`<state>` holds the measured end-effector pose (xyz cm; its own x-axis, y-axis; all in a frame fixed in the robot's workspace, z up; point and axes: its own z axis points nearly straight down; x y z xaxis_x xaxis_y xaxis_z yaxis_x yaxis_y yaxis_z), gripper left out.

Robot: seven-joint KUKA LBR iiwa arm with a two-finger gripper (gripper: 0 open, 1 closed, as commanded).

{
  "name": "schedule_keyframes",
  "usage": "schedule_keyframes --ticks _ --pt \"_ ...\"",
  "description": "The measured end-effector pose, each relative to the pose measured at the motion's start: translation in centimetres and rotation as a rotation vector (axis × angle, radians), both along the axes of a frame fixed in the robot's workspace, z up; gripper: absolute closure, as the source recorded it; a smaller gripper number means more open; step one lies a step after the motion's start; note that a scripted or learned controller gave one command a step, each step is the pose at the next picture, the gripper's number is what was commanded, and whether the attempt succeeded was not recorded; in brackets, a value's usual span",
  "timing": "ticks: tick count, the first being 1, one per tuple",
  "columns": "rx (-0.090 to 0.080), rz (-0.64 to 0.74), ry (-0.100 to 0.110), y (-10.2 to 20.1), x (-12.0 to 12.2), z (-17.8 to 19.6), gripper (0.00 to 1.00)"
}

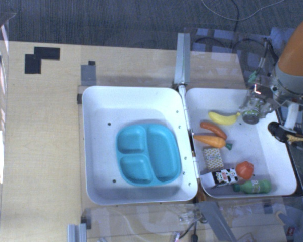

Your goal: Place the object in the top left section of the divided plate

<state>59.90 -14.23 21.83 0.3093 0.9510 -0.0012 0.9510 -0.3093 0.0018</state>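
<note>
While the blue three-section plastic plate [148, 154] sits bare, the yellow toy banana [224, 118] lies beyond it, right; the gripper [252, 114], state untellable, at the banana's tip, should centre over its middle.

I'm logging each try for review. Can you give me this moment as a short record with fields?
plate: blue plastic divided plate in left white bin, compartments bare
right bin items: yellow banana, orange-red sausage, orange carrot, red tomato, green bottle, small printed packets
gripper: gripper over right white bin, beside the banana's right end
task state: nothing placed yet
</note>
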Motion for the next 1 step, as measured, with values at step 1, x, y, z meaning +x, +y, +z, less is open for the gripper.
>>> schedule_keyframes --ticks 1 --pt "0.002 -0.063 0.001 11.21 -0.19 -3.07 1.0"
